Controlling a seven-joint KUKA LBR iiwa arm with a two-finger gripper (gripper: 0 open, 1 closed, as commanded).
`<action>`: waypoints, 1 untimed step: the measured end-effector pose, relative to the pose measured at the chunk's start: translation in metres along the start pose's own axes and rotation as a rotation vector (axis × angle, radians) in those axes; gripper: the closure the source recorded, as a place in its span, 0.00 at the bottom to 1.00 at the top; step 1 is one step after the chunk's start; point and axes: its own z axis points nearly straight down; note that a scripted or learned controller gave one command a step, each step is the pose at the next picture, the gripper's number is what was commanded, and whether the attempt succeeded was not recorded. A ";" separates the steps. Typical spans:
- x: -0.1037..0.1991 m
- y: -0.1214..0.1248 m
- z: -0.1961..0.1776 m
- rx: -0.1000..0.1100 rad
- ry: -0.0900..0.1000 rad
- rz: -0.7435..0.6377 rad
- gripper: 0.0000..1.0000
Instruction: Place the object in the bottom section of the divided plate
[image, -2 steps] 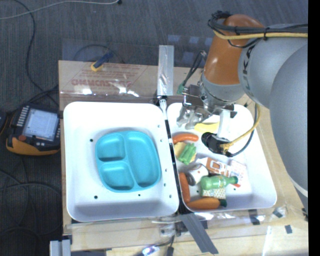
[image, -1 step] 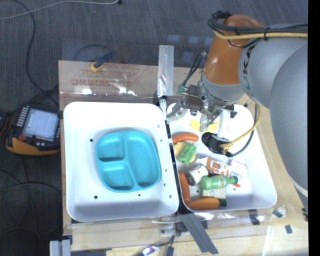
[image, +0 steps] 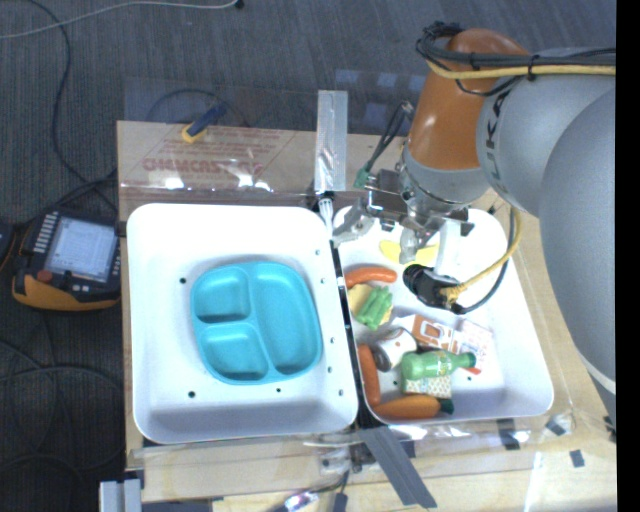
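Observation:
The blue divided plate (image: 258, 320) lies in the left white bin (image: 160, 400), and all three of its sections are bare. My gripper (image: 405, 232) hangs over the back of the right white bin (image: 520, 390), under the orange wrist band. Just below it lie a yellow piece (image: 392, 250), an orange-red sausage (image: 370, 273) and a green toy vegetable (image: 375, 305). The wrist body hides what is between the gripper's tips.
Further forward in the right bin are a green bottle (image: 437, 365), an orange carrot-like piece (image: 405, 407), a red sausage (image: 368, 372) and a white printed packet (image: 455, 335). A black cable end (image: 422, 285) dangles by the gripper. A handheld pendant (image: 65, 262) sits left of the bench.

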 end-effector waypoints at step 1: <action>0.000 0.000 0.000 0.000 0.000 0.000 0.00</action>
